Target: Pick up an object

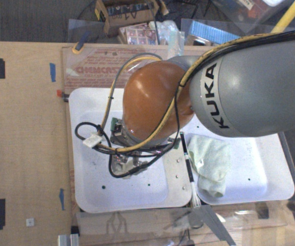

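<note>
Though my gripper (128, 163) sits low in the left bin (88, 188), I cannot tell its state beneath the orange wrist. A pale green cloth (211, 163) lies crumpled in the right bin (270, 183), well apart.

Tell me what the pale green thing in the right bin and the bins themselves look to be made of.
Pale green thing: looks like soft cloth, matte; it lies crumpled with folds and a fuzzy, uneven edge. It could be a towel or rag.

Bins: seemingly hard white plastic, smooth with a slight sheen; rounded moulded corners and shallow walls suggest it, though painted metal can't be excluded.
</note>
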`<state>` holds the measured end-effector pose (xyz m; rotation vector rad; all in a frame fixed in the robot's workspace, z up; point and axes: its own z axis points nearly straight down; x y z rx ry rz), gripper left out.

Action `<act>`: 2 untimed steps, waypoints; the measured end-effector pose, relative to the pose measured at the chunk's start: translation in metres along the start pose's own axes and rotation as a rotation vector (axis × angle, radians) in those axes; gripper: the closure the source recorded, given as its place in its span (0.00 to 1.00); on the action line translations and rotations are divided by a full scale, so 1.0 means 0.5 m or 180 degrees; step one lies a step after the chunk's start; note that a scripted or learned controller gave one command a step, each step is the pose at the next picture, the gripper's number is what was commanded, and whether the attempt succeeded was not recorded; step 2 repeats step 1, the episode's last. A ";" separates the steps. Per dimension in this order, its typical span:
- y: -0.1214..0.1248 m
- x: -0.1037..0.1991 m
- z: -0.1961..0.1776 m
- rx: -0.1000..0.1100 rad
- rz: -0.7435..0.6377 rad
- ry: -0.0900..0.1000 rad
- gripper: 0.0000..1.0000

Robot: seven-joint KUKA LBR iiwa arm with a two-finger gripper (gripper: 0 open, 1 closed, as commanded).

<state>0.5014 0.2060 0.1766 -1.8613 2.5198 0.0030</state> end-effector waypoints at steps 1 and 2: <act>-0.037 -0.012 -0.065 -0.0002 -0.1215 -0.0001 1.00; -0.037 -0.012 -0.065 -0.0002 -0.1215 -0.0001 1.00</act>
